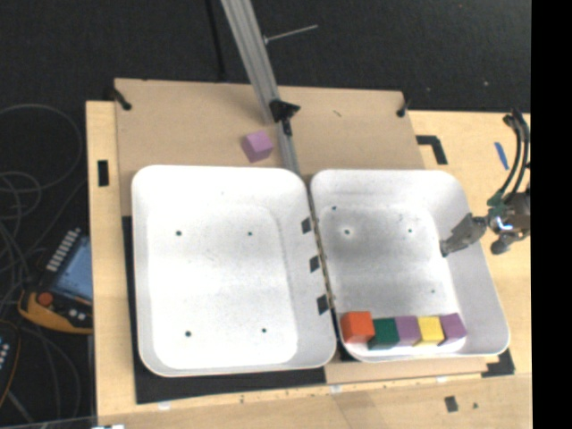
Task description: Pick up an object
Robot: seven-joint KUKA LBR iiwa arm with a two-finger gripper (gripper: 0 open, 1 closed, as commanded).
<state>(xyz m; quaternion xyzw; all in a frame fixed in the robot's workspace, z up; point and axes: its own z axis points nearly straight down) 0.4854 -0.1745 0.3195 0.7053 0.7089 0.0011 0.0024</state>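
Along the near wall of the right bin [474, 206] stands a row of small blocks: an orange block [358, 326], a green block [385, 332], a purple block [407, 330], a yellow block [432, 330] and another purple block [452, 326]. My gripper [481, 233] hangs at the right bin's right rim, well above and behind the row. One grey finger [462, 234] points into the bin and nothing is seen between the fingers.
The left bin [143, 239] lies beside the right one. A lone purple cube [257, 146] rests on the bench board behind the bins. A slanted metal rail [255, 56] comes down to the gap between the bins. Cables and a pendant lie left of the bench.
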